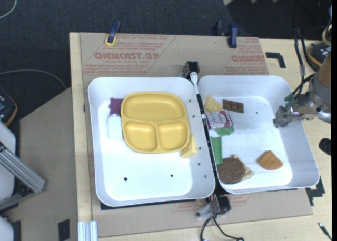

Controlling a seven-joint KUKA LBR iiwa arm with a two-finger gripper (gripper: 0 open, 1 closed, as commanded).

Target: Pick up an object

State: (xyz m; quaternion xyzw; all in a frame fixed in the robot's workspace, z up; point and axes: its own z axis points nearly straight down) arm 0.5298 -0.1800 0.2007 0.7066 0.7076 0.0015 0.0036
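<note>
Camera view:

- Bench board (158,50): brown sheet under both bins, printed in red "CHEMCAST G P" at upper left; a second, partly cut-off print of the same kind at upper right.
- Clamps: one yellow-and-blue (111,36) on the board's far edge at left, one blue (232,34) at right.
- Left bin (152,184): white, shallow.
  - Yellow divided tray (155,121), three compartments, lying in the far half.
  - Purple item (116,105) and white bottle-like item (114,127), tucked against the tray's left side.
  - Small yellow piece (188,149) at the tray's near right corner.
- Right bin (303,156): white, shallow.
  - Dark brown bar (233,106) near the far wall.
  - Pale yellow piece (211,104) just left of the bar.
  - Pink-and-white packet (219,121) over a green strip (217,148); its printing is too small to read.
  - Round brown cookie-like disc (231,170) near the front.
  - Orange wedge (269,160), well apart from the disc.
- Gripper (281,118): at the right bin's right wall, above bare floor; nothing seen between the fingers, and whether they are open or closed cannot be told.
</note>
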